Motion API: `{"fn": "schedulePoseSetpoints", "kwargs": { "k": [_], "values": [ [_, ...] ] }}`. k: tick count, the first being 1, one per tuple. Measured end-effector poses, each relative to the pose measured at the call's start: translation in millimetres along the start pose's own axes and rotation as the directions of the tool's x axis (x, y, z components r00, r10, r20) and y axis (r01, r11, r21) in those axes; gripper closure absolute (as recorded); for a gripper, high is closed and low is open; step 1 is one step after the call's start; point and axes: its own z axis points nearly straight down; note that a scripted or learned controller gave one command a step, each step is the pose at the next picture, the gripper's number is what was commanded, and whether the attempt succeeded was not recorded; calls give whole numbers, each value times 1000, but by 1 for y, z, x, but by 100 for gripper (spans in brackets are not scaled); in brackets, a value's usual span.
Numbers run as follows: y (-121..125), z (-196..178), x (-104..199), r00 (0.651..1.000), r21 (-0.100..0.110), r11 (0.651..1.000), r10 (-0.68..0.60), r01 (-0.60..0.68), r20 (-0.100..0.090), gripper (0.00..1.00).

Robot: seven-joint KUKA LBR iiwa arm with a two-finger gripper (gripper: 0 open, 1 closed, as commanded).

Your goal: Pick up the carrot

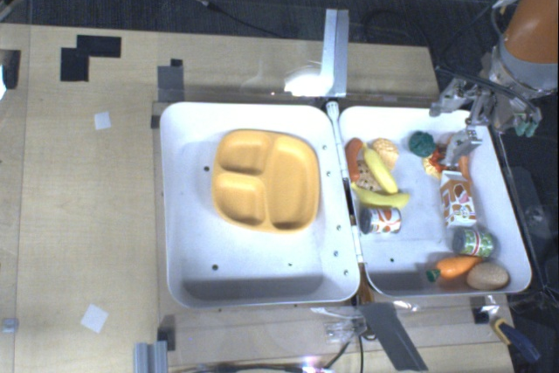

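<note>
My gripper (472, 125) hangs over the far right corner of the right bin (419, 279), just above that bin's rim, and whether it is open or closed I cannot tell from this slanted view; nothing shows between its tips. The carrot (454, 267) lies well apart from it, down at the near right corner of the same bin, its orange body pointing right with the green stub at its left end. Touching the carrot's right end is a tan potato (488, 276), and just beyond the carrot sits a green-topped can (474, 242). Farther up that bin from the carrot stand a small orange-and-white carton (458, 199), a dark green vegetable (421, 142), and, to the carrot's far left, a banana (382, 179) lying across a sausage (354, 160) by the divider. In the left bin (188, 214) rests a yellow divided plate (265, 180), well away from the carrot.
</note>
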Motion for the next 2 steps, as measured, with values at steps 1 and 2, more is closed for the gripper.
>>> {"fn": "schedulePoseSetpoints", "kwargs": {
  "k": [1, 2],
  "values": [
    [-5, 51, 72, 1000, 0, 1000, -8, 8, -5, 0],
    [-17, 140, 126, 911, 1, 911, 413, -413, -2, 0]
  ]
}}
